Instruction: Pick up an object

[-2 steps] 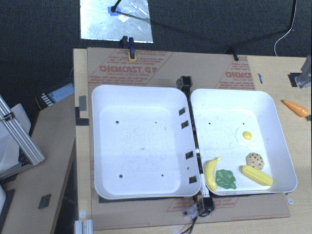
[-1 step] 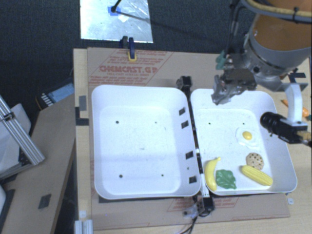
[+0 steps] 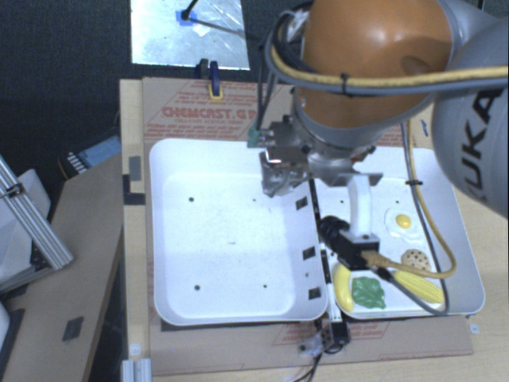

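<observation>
Two white bins, toys in the right one

We see a fried egg (image 3: 402, 222), cookie (image 3: 413, 258), corn (image 3: 417, 283) and green piece (image 3: 368, 291) toward five o'clock in the right bin (image 3: 469, 293); we cannot tell the gripper's (image 3: 280, 183) state.

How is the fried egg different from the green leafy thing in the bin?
The fried egg is white with a yellow middle; the green leafy thing is green all over. The egg lies farther back in the right bin, while the leafy thing lies near the front, on something yellow. The egg's edge looks smooth, the leafy thing's ragged. Both lie flat in the same bin.
</observation>
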Controlling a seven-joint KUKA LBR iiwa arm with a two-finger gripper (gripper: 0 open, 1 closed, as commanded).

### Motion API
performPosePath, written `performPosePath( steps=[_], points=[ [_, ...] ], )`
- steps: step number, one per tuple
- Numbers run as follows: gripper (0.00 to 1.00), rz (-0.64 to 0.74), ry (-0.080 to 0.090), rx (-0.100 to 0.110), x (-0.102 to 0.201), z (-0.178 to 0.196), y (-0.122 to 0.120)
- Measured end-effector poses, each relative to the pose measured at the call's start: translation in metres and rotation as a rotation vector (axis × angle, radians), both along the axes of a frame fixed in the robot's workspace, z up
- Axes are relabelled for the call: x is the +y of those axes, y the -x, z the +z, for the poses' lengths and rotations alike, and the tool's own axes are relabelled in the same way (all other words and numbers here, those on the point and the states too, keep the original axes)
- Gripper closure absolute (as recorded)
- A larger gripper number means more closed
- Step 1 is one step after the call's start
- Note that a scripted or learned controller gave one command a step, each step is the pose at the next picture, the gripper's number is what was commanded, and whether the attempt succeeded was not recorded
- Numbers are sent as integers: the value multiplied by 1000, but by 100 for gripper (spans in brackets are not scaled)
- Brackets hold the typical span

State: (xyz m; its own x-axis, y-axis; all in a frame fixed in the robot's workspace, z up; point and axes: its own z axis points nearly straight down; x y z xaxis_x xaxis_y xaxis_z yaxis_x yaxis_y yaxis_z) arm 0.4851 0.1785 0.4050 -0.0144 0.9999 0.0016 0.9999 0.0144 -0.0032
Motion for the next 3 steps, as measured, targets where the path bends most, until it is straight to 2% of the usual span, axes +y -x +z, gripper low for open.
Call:
performPosePath(
  steps=[1,2,3],
  points=[
    [100,-7,3,3,47,-108,-34],
    [0,-14,1,-4,45,-102,-34],
    [0,-8,-8,-21,56,141,-12]
  ],
)
